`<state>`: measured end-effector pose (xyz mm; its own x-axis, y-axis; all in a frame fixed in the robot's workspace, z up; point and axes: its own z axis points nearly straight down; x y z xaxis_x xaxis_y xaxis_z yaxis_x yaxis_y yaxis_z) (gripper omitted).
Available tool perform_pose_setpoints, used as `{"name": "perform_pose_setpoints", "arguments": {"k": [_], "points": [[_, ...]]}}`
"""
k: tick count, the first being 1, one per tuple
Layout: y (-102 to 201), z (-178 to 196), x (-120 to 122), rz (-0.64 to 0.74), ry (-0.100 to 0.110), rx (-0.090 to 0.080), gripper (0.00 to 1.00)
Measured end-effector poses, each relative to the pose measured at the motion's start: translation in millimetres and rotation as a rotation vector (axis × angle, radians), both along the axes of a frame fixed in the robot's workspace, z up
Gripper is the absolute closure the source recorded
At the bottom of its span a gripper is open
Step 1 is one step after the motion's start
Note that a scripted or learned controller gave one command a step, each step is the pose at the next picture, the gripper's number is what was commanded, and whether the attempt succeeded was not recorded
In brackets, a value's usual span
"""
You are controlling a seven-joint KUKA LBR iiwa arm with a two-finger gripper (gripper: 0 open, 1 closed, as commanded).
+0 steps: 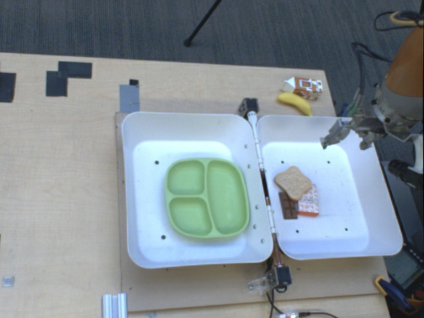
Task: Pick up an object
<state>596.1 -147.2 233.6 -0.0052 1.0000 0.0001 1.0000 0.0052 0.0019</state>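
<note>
Hovering over the far right corner of the right bin point(377, 177), the end effector point(348, 136) hangs with its two dark fingers spread apart and nothing between them, seen from the fixed camera above the desk point(59, 177). The likeliest targets lie together near that bin's left wall: a slice of toast point(293, 182) resting partly on a dark brown bar point(289, 207), with a red-and-white packet point(309, 203) touching both. The left bin point(136, 197) holds a green divided plate point(207, 198). A clean pick probably means travelling toward the cluster, centring over the toast, turning the fingers to span its narrower side, and descending straight, since a skewed approach could push the pile apart. A banana point(294, 102) lies beyond the bins.
</note>
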Motion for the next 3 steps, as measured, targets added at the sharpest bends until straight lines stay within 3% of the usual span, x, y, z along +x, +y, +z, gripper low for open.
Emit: {"name": "perform_pose_setpoints", "arguments": {"k": [1,2,3], "points": [[31,-146,-94,-0.002,0.000,0.001,0.00],[31,-135,-92,-0.001,-0.006,0.000,1.00],[111,-49,-106,0.001,-0.002,0.002,1.00]]}}
